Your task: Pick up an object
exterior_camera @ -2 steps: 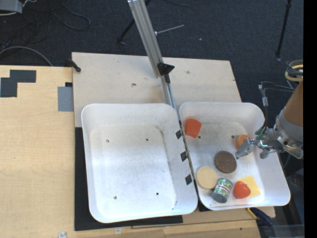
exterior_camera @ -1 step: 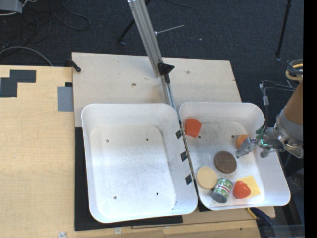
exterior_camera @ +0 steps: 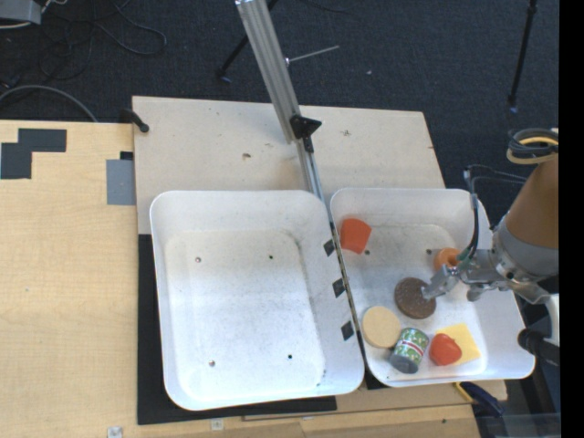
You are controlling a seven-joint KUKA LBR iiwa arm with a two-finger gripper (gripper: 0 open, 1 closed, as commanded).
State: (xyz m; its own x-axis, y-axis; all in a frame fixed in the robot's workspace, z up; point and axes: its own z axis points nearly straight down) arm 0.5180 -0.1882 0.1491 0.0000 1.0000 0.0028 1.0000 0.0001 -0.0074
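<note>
One brown disc lies in the right bin, just left of and touching or nearly touching the gripper, which reaches in from the right; whether its tips are spread or pinched I cannot tell, they blur

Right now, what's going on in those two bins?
The arm has reached into the right bin from the right, and its gripper is low beside a dark brown disc. Nothing visibly sits between its fingers. Nearby lie an orange cup, a tan disc, a green can, a red piece and a yellow piece. The left bin sits alongside.
</note>
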